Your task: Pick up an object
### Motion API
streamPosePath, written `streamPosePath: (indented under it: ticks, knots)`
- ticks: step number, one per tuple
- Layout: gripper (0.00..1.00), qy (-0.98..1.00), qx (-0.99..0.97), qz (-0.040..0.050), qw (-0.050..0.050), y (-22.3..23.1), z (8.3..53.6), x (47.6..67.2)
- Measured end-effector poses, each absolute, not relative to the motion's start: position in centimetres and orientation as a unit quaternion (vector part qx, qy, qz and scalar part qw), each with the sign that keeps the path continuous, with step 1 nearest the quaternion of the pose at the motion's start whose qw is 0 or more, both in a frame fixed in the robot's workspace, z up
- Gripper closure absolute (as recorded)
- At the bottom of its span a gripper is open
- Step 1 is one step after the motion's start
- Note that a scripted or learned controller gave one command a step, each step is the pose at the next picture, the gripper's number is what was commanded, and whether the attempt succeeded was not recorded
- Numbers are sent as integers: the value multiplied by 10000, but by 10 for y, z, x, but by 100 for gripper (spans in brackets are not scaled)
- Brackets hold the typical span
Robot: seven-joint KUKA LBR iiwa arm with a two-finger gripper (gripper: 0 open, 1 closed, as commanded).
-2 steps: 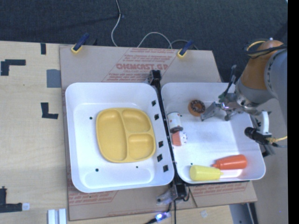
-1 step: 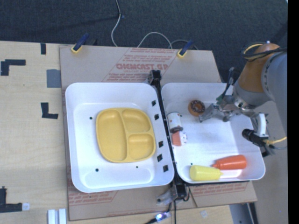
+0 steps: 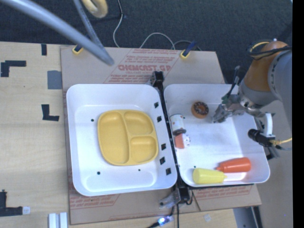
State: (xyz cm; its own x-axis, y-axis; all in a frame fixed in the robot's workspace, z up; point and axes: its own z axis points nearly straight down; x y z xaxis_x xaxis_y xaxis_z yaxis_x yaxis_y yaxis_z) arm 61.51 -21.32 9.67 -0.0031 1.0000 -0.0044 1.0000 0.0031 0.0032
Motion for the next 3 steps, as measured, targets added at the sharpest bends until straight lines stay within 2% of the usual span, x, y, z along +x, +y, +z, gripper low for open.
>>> streamPosePath:
  ticks: [3]
  knots:
    - [100, 7078, 7064, 4, 11, -222, 228, 622]
